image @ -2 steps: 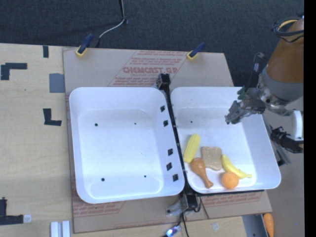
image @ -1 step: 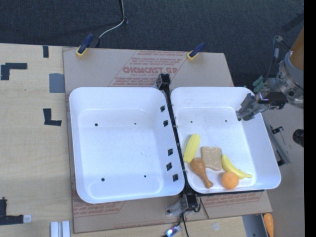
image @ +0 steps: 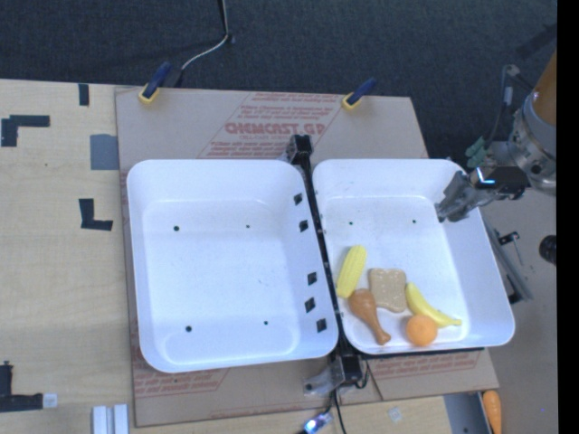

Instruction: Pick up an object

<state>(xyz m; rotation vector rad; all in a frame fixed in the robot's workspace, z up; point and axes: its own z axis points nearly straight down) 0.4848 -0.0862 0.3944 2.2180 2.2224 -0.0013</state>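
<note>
The right bin [image: 389,188] holds several toy foods bunched in its near part: a yellow corn cob [image: 352,270], a tan slice of bread [image: 389,289], a brown chicken drumstick [image: 370,315], a yellow banana [image: 429,307] and an orange [image: 421,331]. My gripper [image: 455,202] hangs over the far right rim of this bin, up and to the right of the foods and well apart from them. Nothing shows between its fingers.
The left bin [image: 217,188] lies beside the right one, with a black clip strip [image: 310,233] along their shared edge. Both bins rest on a cardboard sheet [image: 262,125] with two clamps at its far edge. A cable runs across the dark floor behind.
</note>
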